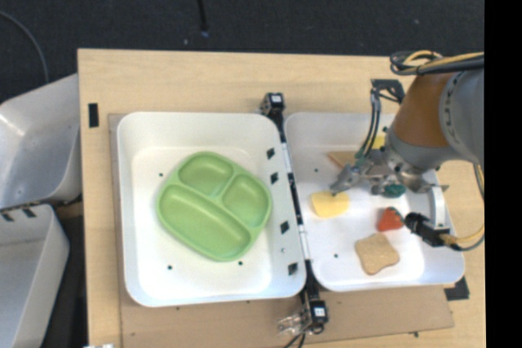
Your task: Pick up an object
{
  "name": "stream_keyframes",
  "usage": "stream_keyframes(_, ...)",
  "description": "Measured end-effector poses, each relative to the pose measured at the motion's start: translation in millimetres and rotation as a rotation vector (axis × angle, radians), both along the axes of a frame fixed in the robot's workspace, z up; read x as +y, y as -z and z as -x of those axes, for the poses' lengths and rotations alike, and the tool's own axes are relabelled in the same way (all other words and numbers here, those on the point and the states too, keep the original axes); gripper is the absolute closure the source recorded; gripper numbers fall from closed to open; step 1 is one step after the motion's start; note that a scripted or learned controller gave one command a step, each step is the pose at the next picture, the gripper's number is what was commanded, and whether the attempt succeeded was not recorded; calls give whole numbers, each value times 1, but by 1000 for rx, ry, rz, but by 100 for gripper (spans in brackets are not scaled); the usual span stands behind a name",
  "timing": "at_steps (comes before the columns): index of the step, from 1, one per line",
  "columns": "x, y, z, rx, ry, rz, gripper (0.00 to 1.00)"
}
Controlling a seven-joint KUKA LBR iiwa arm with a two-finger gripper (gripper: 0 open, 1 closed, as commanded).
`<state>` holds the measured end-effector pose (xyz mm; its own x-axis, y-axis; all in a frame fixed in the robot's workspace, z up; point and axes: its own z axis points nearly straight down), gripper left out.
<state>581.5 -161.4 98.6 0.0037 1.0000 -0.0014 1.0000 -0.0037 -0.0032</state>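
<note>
Presently, a green divided plate (214, 206) is lying in the left bin (130, 257), resting slightly toward that bin's centre with its three compartments facing up. A row of black clips is running down the seam where the left bin is meeting the right bin (326, 277).

Moving rightward, a pale yellow piece (329, 205), resembling a cheese wedge, is sitting on the right bin's floor near its left side. Just above and to the right of it, the gripper (347, 180) is hanging low over the bin, its fingers (338, 185) pointing down and to the left toward the yellow piece. Nothing is showing between those fingers, though whether they are spread or closed cannot be told at this angle. An orange-tan sliver (341, 158) is lying just above the gripper, partly hidden by it.

Further right, a toast-shaped brown piece (377, 253) is lying near the bin's lower edge. A red item (391, 218) is sitting just above it, and a small dark green object (395, 191) is showing close under the wrist. The arm (432, 114) is reaching in from the right, cables trailing over the bin's rim.
</note>
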Motion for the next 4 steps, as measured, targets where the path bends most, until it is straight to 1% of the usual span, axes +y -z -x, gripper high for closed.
stream_keyframes(1,-1,-14,-2,-7,4,1,100)
stream_keyframes(2,-3,-78,0,-10,0,1,100)
stream_keyframes(3,-7,-124,4,-9,1,1,100)
stream_keyframes(4,-12,-168,-1,-9,-8,1,100)
